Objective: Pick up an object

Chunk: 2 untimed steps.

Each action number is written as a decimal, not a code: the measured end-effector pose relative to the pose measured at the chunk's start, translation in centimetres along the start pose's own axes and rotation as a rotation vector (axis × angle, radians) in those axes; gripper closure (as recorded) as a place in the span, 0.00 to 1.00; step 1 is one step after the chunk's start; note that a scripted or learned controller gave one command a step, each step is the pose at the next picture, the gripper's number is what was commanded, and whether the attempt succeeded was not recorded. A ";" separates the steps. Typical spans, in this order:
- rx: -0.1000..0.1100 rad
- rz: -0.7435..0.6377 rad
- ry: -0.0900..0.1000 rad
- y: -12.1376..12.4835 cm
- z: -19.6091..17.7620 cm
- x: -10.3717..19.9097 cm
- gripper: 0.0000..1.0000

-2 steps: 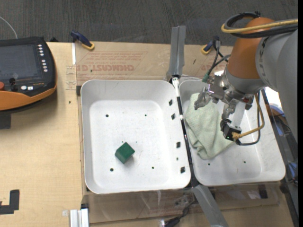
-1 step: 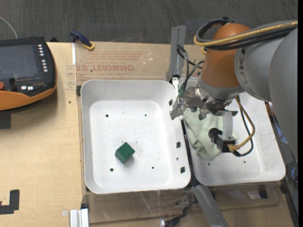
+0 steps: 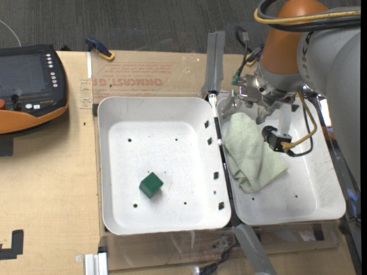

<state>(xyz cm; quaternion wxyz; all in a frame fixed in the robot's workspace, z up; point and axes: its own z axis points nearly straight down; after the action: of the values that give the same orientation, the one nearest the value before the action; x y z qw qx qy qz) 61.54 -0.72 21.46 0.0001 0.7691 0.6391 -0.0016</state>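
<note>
The arm's gripper (image 3: 252,105) hangs low over the far left corner of the right bin (image 3: 321,208), just where the pale green cloth (image 3: 249,150) begins. The cloth lies crumpled along that bin's left wall, its far end running up under the wrist hardware, so this looks like a reach for the cloth at its nearest bunched edge, where folds give something to pinch. Whether the jaws are spread or pressed together I cannot tell; brackets and cables hide them, and nothing shows cloth lifted between them.

The other candidate, a small green block (image 3: 151,185), sits alone in the left bin (image 3: 106,153), toward its near left part and well apart from every wall. That gives open room on all sides for a descent from above.

The cloth's spot is tighter: the shared divider (image 3: 221,148) between the bins runs just beside it, and the far wall is close to the wrist. A lift should probably go straight up before any sideways travel. On the counter's far left a teach pendant (image 3: 28,87) rests well clear
</note>
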 end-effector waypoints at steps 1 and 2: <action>0.002 0.061 0.000 -4.4 2.4 -3.6 0.00; 0.002 0.061 0.001 -4.4 2.4 -3.6 0.00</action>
<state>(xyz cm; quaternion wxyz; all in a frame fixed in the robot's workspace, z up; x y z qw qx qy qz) 56.55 -3.50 19.06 -0.0008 0.7884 0.6152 -0.0021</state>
